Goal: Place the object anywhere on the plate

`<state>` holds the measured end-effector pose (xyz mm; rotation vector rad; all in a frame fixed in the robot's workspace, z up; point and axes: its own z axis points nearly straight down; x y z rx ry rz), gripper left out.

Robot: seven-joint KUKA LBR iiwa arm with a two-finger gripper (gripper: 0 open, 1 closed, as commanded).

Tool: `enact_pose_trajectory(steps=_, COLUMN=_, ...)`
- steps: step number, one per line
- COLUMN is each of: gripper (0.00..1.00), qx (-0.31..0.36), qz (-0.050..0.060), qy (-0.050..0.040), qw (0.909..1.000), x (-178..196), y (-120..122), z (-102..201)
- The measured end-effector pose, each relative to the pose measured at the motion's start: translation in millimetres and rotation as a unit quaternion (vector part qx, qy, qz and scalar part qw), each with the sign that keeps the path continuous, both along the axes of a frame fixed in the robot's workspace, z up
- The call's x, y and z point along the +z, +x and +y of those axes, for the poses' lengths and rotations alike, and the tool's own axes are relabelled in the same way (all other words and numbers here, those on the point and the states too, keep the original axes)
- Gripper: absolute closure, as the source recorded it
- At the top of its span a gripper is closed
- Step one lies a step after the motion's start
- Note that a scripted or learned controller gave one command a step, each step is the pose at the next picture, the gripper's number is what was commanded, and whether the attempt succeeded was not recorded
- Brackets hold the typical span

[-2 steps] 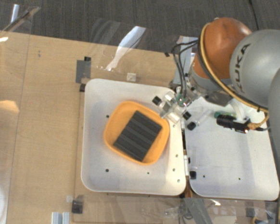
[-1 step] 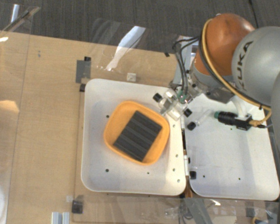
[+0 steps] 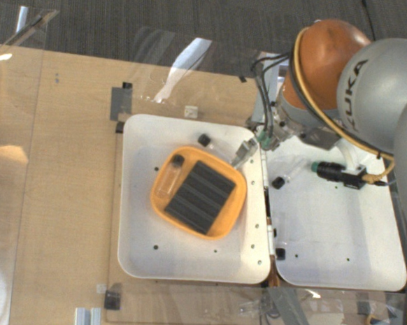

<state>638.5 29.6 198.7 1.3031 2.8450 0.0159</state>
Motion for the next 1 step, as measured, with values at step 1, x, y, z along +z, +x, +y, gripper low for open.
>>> enact_pose_trajectory(steps=1, gripper=1.0, qx=0.001, qz=-0.004, qy=0.0014, qw=1.0, x=12.5, y=2.2, z=1.2)
